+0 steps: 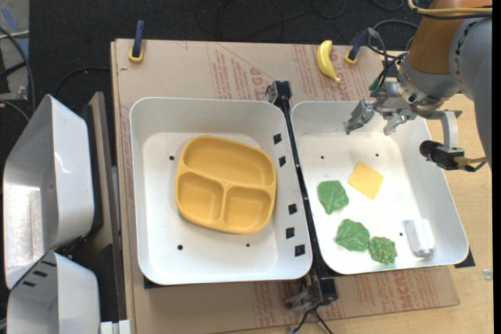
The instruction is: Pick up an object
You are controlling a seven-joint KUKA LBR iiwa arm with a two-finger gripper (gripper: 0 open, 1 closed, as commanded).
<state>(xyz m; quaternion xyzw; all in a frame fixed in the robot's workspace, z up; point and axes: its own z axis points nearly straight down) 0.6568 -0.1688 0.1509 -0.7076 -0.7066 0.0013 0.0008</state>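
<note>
Yellow cheese slice lies flat mid right bin; green leaf just beside it, second leaf and broccoli-like piece nearer front, white block at front-right. Gripper is seen above bin's back edge, fingers apart, nothing held, probably clear of the floor. Yellow tray sits in left bin. Banana on bench behind.

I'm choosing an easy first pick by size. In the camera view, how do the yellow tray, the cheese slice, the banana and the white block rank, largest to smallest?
1. Yellow tray, by far the largest.
2. Cheese slice.
3. Banana and white block: these look alike in size, and the banana lies farther from the camera, so I won't rank them.
</note>
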